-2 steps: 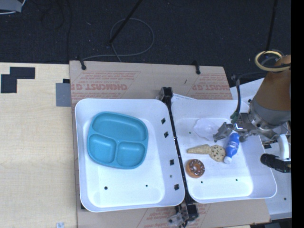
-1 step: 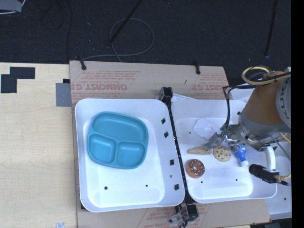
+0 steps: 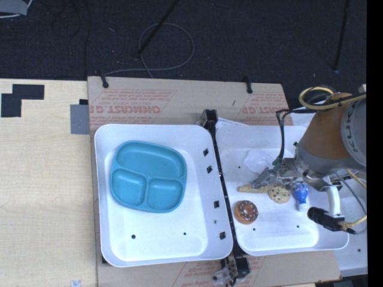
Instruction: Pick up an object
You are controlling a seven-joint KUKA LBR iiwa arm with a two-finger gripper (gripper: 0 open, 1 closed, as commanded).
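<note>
One fixed camera above pale wooden counter [image 3: 42, 190], slanted down toward 12 o'clock, mid-distance, framing both shallow white bins [image 3: 155, 238].

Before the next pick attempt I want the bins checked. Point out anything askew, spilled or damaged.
Nothing looks spilled or broken. The blue plate lies slightly turned in the left bin, not square to its walls. In the right bin, the donut and cookie lie flat and whole.
</note>
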